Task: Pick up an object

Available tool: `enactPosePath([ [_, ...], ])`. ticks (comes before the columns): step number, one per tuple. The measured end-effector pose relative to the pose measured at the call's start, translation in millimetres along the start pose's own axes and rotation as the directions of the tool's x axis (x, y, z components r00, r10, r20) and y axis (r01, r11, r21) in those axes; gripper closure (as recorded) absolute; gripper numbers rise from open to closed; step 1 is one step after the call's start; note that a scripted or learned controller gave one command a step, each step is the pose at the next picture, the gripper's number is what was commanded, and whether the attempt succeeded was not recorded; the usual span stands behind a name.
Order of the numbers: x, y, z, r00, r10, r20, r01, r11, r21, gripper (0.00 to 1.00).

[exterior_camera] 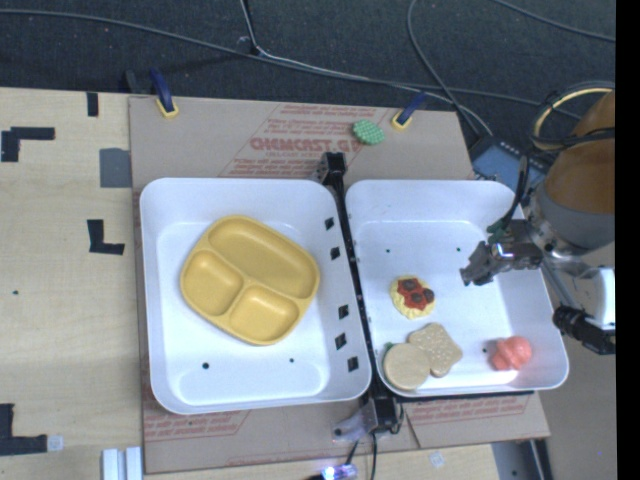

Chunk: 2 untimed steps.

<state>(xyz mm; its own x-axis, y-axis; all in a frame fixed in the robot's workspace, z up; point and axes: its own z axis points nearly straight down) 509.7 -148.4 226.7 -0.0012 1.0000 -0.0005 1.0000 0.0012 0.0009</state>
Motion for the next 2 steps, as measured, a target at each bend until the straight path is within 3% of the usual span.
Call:
enactPosePath([
  [2, 101.1, 12.1, -16.0, 1.000, -0.006, -0.002, 0.006, 1.000, 0.001, 1.00],
])
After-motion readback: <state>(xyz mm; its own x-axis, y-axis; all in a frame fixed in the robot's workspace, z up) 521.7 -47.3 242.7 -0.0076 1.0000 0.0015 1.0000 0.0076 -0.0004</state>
